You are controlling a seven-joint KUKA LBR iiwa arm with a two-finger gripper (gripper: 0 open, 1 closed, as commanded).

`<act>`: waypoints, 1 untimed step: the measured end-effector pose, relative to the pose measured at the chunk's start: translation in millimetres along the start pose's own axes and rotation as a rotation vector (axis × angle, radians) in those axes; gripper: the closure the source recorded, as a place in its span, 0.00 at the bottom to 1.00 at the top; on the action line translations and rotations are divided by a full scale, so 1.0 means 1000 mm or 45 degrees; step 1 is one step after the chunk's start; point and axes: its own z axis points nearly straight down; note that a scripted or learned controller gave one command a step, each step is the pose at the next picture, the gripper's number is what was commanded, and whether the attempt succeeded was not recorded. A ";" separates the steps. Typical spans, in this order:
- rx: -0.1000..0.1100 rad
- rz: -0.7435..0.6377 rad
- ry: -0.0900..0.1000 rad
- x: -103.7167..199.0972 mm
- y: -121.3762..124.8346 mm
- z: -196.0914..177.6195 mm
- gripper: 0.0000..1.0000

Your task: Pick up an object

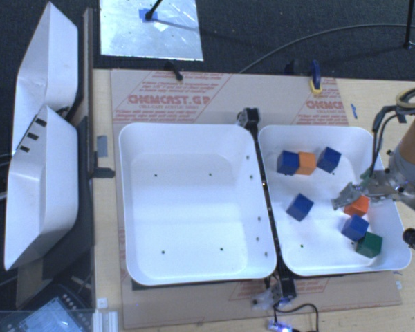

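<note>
Two bins sit on a board printed "CHEMCAST GP". Right bin holds four blue cubes, two orange cubes and a green cube. Gripper sits at the near orange cube, right side.

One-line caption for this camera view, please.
Gripper low over an orange block in the right bin, among blue, orange and green blocks.
</note>
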 end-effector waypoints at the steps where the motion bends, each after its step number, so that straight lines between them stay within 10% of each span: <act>1: -0.004 0.000 -0.001 0.006 -0.005 0.056 0.00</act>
